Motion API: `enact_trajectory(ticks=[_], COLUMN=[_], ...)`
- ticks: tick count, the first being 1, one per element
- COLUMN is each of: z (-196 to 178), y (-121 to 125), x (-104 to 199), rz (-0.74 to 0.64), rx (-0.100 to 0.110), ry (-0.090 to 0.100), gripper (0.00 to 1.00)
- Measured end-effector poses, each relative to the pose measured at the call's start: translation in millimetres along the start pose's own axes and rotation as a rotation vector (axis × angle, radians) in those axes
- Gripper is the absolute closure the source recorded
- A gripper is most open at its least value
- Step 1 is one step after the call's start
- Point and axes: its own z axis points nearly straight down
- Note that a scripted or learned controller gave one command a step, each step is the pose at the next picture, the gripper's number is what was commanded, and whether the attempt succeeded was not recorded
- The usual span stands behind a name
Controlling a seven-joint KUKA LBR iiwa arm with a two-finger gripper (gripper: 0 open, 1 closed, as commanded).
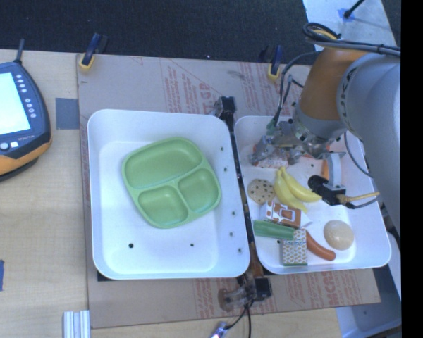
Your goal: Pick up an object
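The gripper hung low at the far end of the right bin, apparently in the reaching step, its grip impossible to tell, and next needed to settle on 1 item, perhaps the bananas just nearer.

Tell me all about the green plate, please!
The green plate is pale green and looks like smooth plastic. It has rounded corners and three sunken sections: one long one along the upper left and two smaller ones at the lower right. It lies flat, face up and turned at a slant, in the middle of the left white bin. Nothing lies on it, and it touches only the bin's floor.
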Motion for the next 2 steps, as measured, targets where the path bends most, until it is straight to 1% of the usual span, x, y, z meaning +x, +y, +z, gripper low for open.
enact_trajectory(ticks=[1,2], z=[1,-11], y=[15,17], x=[0,0], rz=[0.002,0.0], rx=[0.008,0.0], ry=[0.003,0.001], gripper=[0.0,1.0])
